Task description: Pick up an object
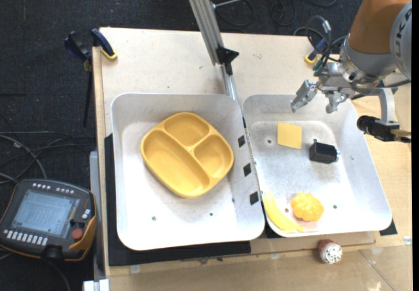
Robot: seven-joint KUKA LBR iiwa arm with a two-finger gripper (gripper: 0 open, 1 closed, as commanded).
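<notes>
The right bin (357, 181) holds a flat yellow square block (289, 135), a small black object (323, 152), a lumpy yellow toy (306, 207) and a yellow banana-shaped piece (278, 215) at its front edge. My gripper (319, 101) hangs above the back rim of the right bin, fingers spread apart and open, with nothing between them. It is behind and above the yellow square and the black object. The left bin (131, 217) holds a yellow divided plate (188, 153).
A metal pole (204, 11) slants up from between the bins at the back. A small white dotted ball (330, 252) lies on the bench in front of the right bin. A teach pendant (42, 217) sits left of the bench. Clamps (98, 44) grip the far corners.
</notes>
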